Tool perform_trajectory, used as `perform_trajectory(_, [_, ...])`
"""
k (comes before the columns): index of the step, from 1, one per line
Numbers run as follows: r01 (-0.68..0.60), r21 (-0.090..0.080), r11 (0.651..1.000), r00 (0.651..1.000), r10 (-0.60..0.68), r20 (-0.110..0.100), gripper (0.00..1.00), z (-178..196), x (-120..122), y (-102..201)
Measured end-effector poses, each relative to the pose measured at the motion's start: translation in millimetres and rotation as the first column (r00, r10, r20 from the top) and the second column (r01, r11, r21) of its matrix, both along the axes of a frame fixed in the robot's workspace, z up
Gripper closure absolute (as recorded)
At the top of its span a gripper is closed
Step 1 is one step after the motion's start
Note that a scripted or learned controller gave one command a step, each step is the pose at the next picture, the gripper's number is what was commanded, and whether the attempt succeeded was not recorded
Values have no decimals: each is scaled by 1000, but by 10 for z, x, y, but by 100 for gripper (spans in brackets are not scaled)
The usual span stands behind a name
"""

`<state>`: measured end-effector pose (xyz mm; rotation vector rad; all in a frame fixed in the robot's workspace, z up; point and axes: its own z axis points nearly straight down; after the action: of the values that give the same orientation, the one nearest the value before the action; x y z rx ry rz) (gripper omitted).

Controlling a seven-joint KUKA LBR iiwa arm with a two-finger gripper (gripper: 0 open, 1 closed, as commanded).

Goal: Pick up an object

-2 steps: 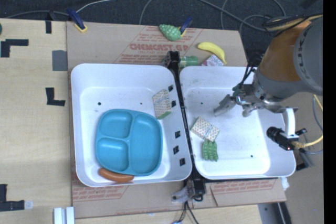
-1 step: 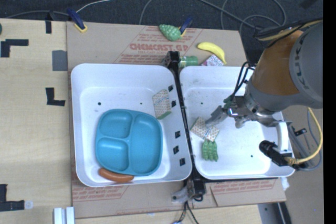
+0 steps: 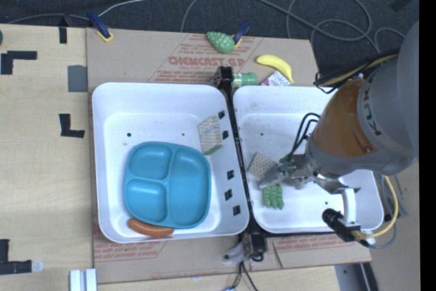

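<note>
In the right bin [image 3: 354,215], a small tan-grey flat piece [image 3: 259,162] lies near the left wall. Just below it sits a small green knobbly object [image 3: 273,197]. My gripper [image 3: 276,174] hangs low over the bin floor between these two, right beside the tan-grey piece and just above the green one. The grey arm with its orange band [image 3: 344,126] reaches in from the right and hides part of the bin. Nothing can be seen held in the gripper.
The left bin [image 3: 109,105] holds a blue divided plate [image 3: 167,184], an orange sausage-shaped item [image 3: 150,228] at its front and a small beige-green piece [image 3: 210,133] by the divider. Behind the bins lie a banana [image 3: 275,66], a green object [image 3: 221,41] and cables.
</note>
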<state>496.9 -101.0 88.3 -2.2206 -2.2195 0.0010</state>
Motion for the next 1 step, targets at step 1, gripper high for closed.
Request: perform_trajectory(1, [-2, -2, 1000, 1000, 2, 2, 0, 85, 1241, 70])
